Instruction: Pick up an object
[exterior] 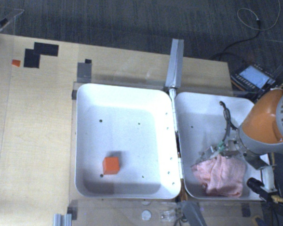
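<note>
Seen from above at a slant, the bench (38, 141) carries 2 shallow white bins side by side, the left bin (128, 97) and the right bin (199, 109), split by a grey metal divider bar (175, 64) that runs up past their far edge. The arm (271, 126) comes in from the right, its orange band sitting over the right bin's right-hand side, and the gripper (219, 150) is down low in that bin, near its front half. A crumpled pink cloth (220, 174) lies in the front part of the right bin, reaching almost to the front wall; its upper edge meets the gripper, so the cloth sits directly below and just in front of the tool, touching or very nearly touching it. The metal parts at the gripper's tip are small and tangled against the cloth's edge, and I cannot tell whether they are spread, closed, or pinching any fabric. A dark cable (225, 115) curves from the wrist toward the far side of the right bin. In the left bin, 1 small orange block (111, 165) rests on the floor toward the front-left, well apart from the gripper and across the divider from it. On the bench at far left lie black shapes (39, 53) and a small orange square (16, 63).
</note>
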Motion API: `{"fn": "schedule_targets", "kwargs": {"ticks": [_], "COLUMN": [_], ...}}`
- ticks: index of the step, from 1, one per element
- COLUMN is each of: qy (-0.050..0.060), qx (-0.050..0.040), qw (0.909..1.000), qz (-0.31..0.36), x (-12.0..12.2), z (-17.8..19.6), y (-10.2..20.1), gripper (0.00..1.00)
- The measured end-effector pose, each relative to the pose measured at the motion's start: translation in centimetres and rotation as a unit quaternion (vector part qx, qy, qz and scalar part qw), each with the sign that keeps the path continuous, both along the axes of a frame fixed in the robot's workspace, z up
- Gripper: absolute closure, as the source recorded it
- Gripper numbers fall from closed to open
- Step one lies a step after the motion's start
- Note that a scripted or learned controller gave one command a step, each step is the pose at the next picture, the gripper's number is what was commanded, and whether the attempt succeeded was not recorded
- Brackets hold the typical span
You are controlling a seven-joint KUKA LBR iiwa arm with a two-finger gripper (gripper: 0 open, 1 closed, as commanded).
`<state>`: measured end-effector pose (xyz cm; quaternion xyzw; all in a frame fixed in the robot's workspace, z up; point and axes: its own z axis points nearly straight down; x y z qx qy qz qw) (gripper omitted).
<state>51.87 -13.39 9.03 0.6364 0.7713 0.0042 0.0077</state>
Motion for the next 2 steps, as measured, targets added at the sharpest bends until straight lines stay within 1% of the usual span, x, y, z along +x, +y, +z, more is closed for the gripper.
{"fn": "schedule_targets", "kwargs": {"ticks": [1, 2], "qy": [-0.006, 0.003], "qx": [-0.0025, -0.0004], "qw": [1.0, 0.9945], "qz": [0.002, 0.105], "x": [0.4, 6.9], "z": [1.3, 9.6], "y": [0.0, 6.1], "gripper": [1.0, 1.0]}}
